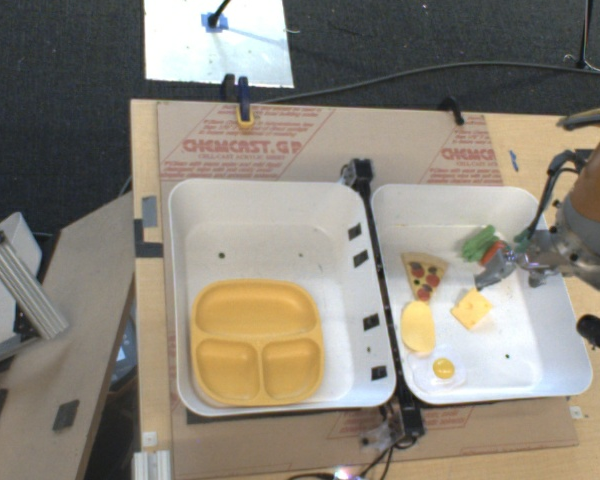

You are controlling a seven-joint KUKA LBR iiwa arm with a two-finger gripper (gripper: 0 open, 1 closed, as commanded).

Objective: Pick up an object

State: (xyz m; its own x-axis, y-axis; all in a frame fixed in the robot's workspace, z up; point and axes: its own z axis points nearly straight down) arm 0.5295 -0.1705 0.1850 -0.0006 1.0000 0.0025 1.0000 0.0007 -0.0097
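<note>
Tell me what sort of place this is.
Probably a robotics lab's grasping test bench, not a kitchen: two white bins clamped to a cardboard-covered bench, toy food such as a pizza slice and cheese wedge, and a robot arm's gripper reaching in.

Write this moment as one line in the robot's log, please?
arm: in from right | hand: over right bin, beside green-and-red toy | cheese wedge: just below hand | yellow tray: left bin | nothing visibly held
</note>
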